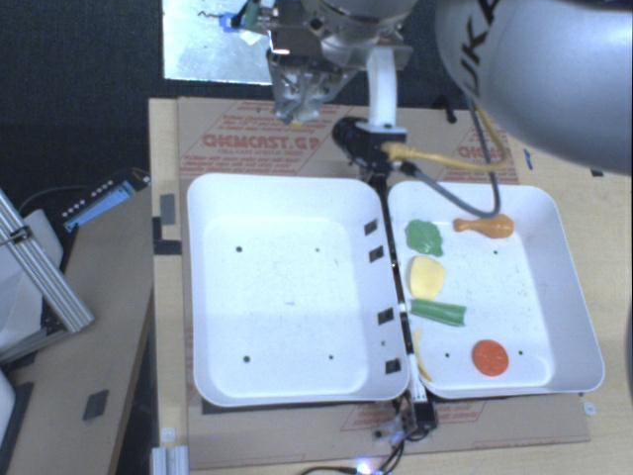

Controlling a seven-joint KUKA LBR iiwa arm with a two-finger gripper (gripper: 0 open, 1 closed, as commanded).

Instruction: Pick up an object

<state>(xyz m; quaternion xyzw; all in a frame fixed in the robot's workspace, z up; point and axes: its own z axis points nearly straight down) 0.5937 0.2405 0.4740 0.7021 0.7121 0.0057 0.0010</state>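
The right bin (569, 295) holds several small items: a green leafy piece (423, 235), an orange drumstick shape (485, 227), a pale yellow piece (427, 277), a green pod (438, 312) and a red-orange disc (490, 356). A thin yellow sliver (422, 359) lies against the bin's left wall. My gripper (297, 105) hangs high at the back, over the cardboard behind the left bin (213, 295), far from all the items. Nothing shows in its grasp.
The grey arm (534, 57) fills the upper right and overhangs the right bin's far corner. A yellow and a grey cable (445, 161) trail across that bin's back edge. A metal frame (40, 265) stands at the left.
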